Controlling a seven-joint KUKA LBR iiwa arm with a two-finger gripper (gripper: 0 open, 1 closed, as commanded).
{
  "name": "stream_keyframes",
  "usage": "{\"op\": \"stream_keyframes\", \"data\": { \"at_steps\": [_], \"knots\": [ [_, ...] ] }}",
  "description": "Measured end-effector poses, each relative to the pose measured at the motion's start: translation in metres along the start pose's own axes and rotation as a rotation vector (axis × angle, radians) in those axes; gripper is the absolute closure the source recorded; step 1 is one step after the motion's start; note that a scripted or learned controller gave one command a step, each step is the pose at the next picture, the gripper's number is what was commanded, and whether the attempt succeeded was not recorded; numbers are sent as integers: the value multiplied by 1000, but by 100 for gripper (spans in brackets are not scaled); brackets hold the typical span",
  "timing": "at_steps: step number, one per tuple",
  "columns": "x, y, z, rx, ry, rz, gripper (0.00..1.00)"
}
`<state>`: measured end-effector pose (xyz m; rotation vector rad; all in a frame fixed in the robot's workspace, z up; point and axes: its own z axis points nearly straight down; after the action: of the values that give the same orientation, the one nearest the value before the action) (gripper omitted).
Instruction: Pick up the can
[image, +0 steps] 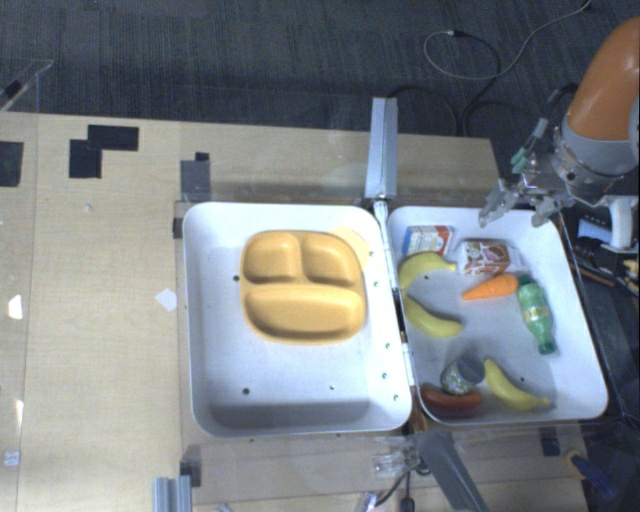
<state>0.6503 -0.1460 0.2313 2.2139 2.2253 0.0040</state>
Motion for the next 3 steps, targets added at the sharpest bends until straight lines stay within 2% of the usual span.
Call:
{"op": "stream_keyframes", "data": {
  "at_steps": [1,2,3],
  "knots": [
    [27,18,100,-3,-1,259,0],
    [25,13,111,-20,4,341,0],
    [21,8,122,-47,9,622,0]
  ]
}}
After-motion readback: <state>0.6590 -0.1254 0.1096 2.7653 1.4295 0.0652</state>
